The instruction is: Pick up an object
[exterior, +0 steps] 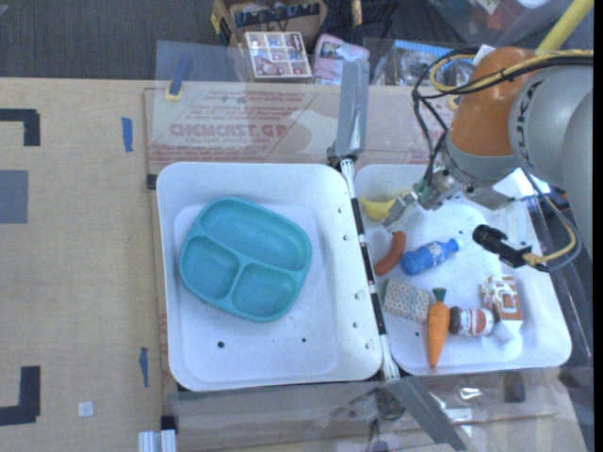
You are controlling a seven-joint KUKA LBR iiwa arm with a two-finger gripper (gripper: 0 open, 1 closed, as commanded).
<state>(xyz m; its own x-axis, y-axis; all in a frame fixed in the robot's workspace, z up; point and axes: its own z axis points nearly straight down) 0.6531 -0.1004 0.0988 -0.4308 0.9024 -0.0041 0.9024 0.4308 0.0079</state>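
Orange carrot (437, 327) upright, tip toward bin's near edge

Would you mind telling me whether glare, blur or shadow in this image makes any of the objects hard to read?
Camera view: light is even and soft, with faint shadows under the teal divided plate; the white right bin is bright, washing out the pale item beside the small jar; the gripper looks slightly soft; the carrot and blue bottle read clearly.

A grey arm (556, 121) with an orange band (485, 102), trailed by black and yellow cables (443, 73).
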